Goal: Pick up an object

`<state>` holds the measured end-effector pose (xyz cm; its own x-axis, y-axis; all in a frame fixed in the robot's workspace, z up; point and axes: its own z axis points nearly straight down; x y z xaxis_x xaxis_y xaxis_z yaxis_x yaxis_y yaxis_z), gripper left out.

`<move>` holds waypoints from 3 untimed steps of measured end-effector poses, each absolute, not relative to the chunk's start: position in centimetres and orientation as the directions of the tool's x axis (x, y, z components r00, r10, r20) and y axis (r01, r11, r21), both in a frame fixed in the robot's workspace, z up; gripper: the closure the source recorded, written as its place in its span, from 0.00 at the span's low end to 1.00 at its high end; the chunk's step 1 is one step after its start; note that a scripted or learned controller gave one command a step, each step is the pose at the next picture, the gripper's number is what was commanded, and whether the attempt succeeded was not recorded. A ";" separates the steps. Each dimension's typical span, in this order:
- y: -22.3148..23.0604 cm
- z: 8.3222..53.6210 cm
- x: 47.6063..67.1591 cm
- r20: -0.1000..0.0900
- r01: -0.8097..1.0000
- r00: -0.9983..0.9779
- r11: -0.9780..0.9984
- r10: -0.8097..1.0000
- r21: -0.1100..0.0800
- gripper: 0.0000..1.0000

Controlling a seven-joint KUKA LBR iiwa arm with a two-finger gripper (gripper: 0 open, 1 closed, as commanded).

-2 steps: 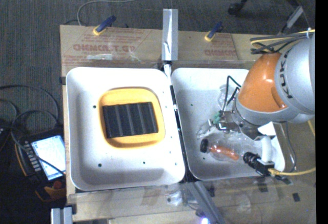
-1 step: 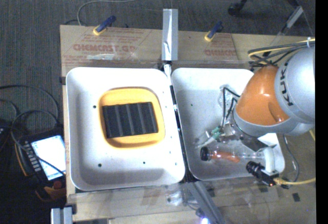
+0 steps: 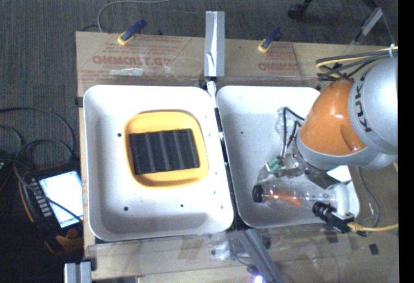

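The right bin (image 3: 259,113) holds the arm's working end; the left bin (image 3: 103,146) holds a yellow tray with a dark ribbed insert (image 3: 165,149), well apart from the arm. In the right bin, near its front wall, lies a clear bottle with reddish contents (image 3: 284,195), long axis running left to right, dark cap toward the left bin. The gripper (image 3: 288,168) sits directly above the bottle's middle, close over it. Whether the jaws are spread or pressed together cannot be told; the orange wrist hides much. Judgement: the descent must straddle the bottle across its narrow width.

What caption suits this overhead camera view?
Robot arm reaches into the right bin over a clear bottle; a yellow tray sits in the left bin.
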<state>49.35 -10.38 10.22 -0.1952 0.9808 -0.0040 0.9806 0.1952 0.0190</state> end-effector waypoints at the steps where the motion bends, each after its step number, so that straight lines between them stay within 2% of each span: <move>1: -10.4 10.2 49.3 -0.004 0.981 -0.195 0.195 0.981 0.019 0.00; 2: -14.6 22.0 54.2 -0.002 0.953 -0.304 0.304 0.953 0.000 0.00; 3: -17.5 12.4 62.9 -0.003 0.958 -0.287 0.287 0.958 -0.003 0.00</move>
<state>62.86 -17.52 12.39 -0.2868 0.9580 -0.0031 0.9580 0.2868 -0.0026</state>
